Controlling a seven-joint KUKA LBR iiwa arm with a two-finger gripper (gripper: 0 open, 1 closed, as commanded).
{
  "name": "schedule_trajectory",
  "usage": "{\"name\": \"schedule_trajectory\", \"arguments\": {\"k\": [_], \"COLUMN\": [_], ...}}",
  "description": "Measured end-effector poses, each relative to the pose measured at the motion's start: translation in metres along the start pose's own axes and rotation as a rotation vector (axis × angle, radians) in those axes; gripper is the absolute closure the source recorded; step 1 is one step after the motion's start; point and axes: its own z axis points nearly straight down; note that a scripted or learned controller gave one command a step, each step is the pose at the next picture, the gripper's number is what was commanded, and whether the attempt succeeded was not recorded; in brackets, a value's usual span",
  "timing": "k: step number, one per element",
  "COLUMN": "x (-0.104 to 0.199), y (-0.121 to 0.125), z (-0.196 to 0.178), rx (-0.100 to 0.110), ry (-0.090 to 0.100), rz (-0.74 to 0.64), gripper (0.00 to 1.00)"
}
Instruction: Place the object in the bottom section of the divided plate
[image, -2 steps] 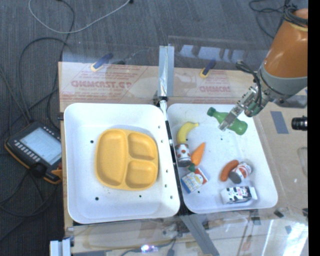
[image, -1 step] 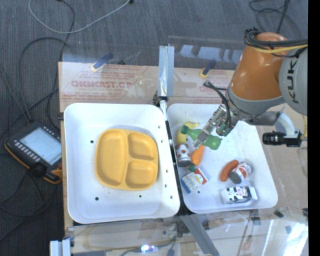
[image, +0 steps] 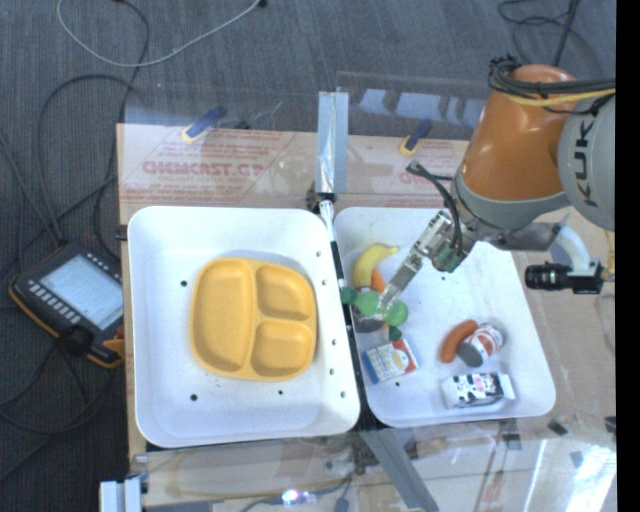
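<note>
Yellow divided plate (image: 256, 318) in left bin (image: 160, 400), claw (image: 385, 295) over green toy (image: 372, 304) in right bin (image: 530, 330), banana (image: 372, 262) nearby

a robotics lab: a grey and orange arm (image: 530, 150) over a bench with two white bins (image: 150, 400), loose cables (image: 100, 70) on grey carpet beyond the arm, a handheld control screen (image: 70, 295) far to its left.

Bright, even overhead light washes both white bins (image: 240, 420) close to overexposed. The yellow divided plate (image: 255, 318) casts only a faint, soft shadow. Glare streaks the clear sheet (image: 560, 460) along the bottom edge. Focus is slightly soft throughout, with coarse grain on the dark floor (image: 60, 100).
</note>
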Motion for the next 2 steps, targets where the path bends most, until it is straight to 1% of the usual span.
{"name": "schedule_trajectory", "arguments": {"k": [1, 2], "x": [0.001, 0.021], "y": [0.002, 0.027], "z": [-0.009, -0.038], "rx": [-0.002, -0.003], "ry": [0.0, -0.003], "rz": [-0.001, 0.117], "gripper": [1.0, 1.0]}}
